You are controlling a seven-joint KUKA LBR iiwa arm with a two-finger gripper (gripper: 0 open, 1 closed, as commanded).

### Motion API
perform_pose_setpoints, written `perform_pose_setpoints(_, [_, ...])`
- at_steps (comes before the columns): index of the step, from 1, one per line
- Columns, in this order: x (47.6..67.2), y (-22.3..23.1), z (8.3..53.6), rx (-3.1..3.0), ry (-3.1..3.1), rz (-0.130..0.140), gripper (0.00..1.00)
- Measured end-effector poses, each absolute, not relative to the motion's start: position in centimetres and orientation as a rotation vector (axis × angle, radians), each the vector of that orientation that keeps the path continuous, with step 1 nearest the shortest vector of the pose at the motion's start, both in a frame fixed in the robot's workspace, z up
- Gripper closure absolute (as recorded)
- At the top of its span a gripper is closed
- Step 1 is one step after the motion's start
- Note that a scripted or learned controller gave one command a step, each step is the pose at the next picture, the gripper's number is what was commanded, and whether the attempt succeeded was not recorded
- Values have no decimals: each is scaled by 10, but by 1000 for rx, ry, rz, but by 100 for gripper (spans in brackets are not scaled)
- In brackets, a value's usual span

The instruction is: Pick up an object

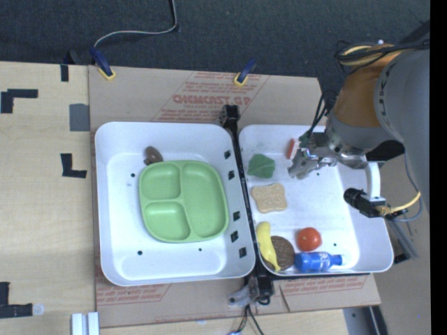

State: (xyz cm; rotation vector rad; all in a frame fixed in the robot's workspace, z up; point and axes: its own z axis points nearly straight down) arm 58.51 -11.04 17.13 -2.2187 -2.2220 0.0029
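The right bin (pixel 363 246) holds a green wedge-shaped object (pixel 262 165), a slice of bread (pixel 269 197), a yellow banana (pixel 265 243), a brown round cookie (pixel 282 250), a red tomato (pixel 309 239), a blue bottle (pixel 318 261) and a small orange-red piece (pixel 290 148) near the far wall. My gripper (pixel 303 165) hangs over the upper middle of this bin, right of the green wedge and just beside the orange-red piece. Nothing shows between its fingers.
The left bin (pixel 112 208) carries a green divided plate (pixel 184 199) and a small brown object (pixel 153 155) at its far edge. A black divider (pixel 237 187) separates the bins. The arm's body (pixel 380 103) covers the right bin's far right corner.
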Motion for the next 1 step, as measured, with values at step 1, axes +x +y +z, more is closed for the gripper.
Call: perform_pose_setpoints(1, [558,-147,102,-2221,-2219,4,100])
